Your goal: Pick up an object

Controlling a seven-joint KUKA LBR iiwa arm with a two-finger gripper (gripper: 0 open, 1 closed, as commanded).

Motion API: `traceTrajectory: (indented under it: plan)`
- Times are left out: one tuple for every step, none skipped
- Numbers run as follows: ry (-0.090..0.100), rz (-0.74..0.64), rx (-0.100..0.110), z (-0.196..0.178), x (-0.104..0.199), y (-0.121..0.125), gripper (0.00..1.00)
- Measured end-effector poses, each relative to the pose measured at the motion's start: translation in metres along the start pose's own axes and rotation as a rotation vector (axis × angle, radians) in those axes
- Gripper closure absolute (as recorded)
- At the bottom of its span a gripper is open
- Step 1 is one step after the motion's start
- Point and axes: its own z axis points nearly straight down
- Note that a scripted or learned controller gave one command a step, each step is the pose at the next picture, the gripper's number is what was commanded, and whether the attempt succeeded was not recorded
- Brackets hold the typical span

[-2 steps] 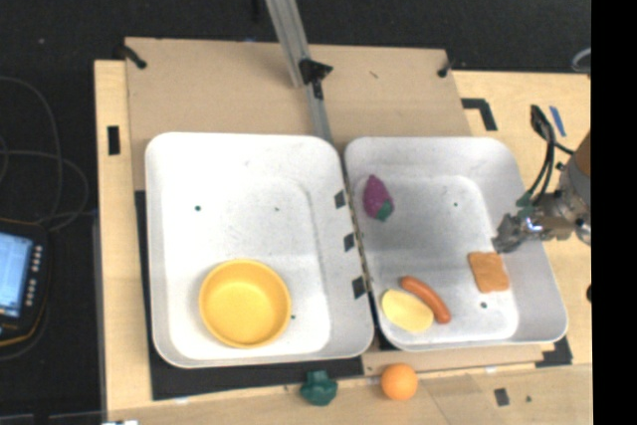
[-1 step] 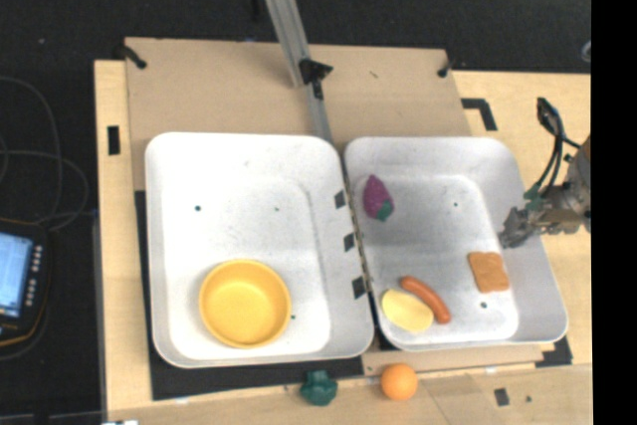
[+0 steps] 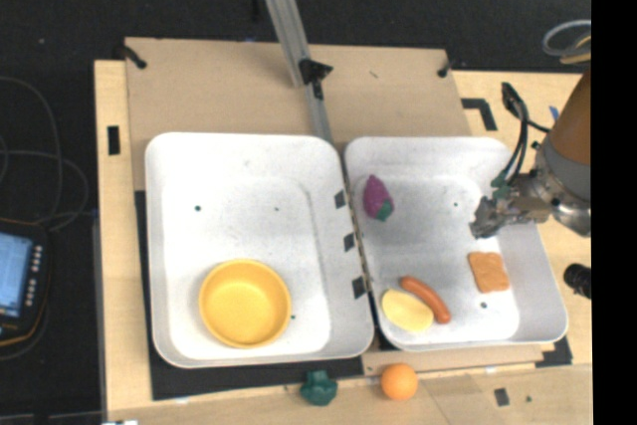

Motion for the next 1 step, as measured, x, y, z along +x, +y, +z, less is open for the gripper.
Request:
traceTrajectory:
  plan:
    - [0.001, 0.0, 0.002, 0.0057, 0.0593, 0.0207, 1.0]
